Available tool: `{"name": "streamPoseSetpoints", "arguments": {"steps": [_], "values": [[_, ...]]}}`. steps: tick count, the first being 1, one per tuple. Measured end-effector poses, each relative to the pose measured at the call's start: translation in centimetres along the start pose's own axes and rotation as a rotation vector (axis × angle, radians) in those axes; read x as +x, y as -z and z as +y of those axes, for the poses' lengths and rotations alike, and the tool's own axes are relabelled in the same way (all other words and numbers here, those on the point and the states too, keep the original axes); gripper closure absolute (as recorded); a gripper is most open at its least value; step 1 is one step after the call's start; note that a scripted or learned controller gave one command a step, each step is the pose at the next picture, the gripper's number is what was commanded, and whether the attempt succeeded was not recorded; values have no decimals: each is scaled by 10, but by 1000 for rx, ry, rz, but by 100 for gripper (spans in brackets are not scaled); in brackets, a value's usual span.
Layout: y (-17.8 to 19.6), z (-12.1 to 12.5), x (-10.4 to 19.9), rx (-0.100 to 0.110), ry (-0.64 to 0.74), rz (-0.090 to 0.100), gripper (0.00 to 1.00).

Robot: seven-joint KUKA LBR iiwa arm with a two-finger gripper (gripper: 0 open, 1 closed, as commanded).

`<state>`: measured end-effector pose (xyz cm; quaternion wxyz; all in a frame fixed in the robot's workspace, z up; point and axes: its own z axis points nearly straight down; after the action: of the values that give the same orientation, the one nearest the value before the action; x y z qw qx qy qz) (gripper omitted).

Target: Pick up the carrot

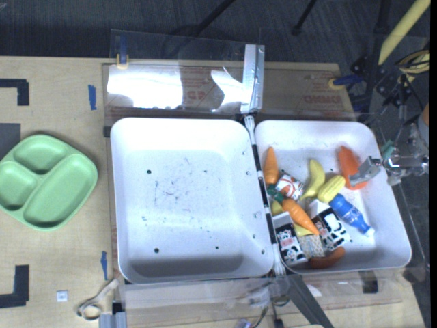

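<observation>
The right bin (389, 214) holds a pile of toy food. An orange carrot (299, 214) with a green top lies tilted in the middle of the pile. A second orange, carrot-like piece (271, 165) sits upright by the bin's left wall. My gripper (375, 164) hangs at the bin's right rim, far right of the pile. It is just beside a third orange piece (348, 162), and I cannot tell if it touches it. The grey arm (412, 149) enters from the right edge.
Around the carrot lie a yellow banana (315, 175), a blue bottle (350, 214), a black-and-white box (333, 228) and a small can (289, 185). The left bin (136, 142) adjoins it. A green divided plate (44, 181) rests on the bench at far left.
</observation>
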<state>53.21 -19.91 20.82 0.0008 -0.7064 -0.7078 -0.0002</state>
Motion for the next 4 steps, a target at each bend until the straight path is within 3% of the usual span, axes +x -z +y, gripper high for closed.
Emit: {"name": "streamPoseSetpoints", "arguments": {"steps": [1,2,3,4], "values": [[-114,-41,-5,0,-13,6,0],[-120,67,-9,-10,123,7,0],[-121,41,62,-5,156,-4,0],[-122,116,39,34,222,7,0]]}}
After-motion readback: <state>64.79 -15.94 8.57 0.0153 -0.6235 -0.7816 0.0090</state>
